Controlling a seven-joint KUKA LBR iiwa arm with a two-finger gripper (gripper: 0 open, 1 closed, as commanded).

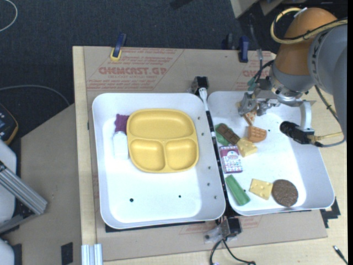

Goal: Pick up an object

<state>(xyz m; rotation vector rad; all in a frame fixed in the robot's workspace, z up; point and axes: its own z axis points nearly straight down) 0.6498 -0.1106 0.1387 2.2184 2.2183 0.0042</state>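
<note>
Orange-brown and grid-patterned, a small waffle piece [256, 133] lies in the upper middle of the right bin [309, 173], just below the gripper [250, 110]. The gripper hangs over the bin's upper left part, and a thin orange-tan scrap [250, 117] shows at its tips; whether the fingers are closed on it or merely above it cannot be told from this view. Near the waffle sit a brown oblong piece [226, 133] to the left and a pale yellow wedge [247, 147] just below. A small pink and white packet [231, 159] lies lower, against the bin's left wall. Along the bottom of the bin are a green stick [237, 189], a yellow cheese-like block [261, 188] and a dark brown round patty [285, 192]. The left bin [160, 200] holds a yellow divided tray [162, 139], with a purple item [121, 122] and a white one [119, 144] beside it.
</note>
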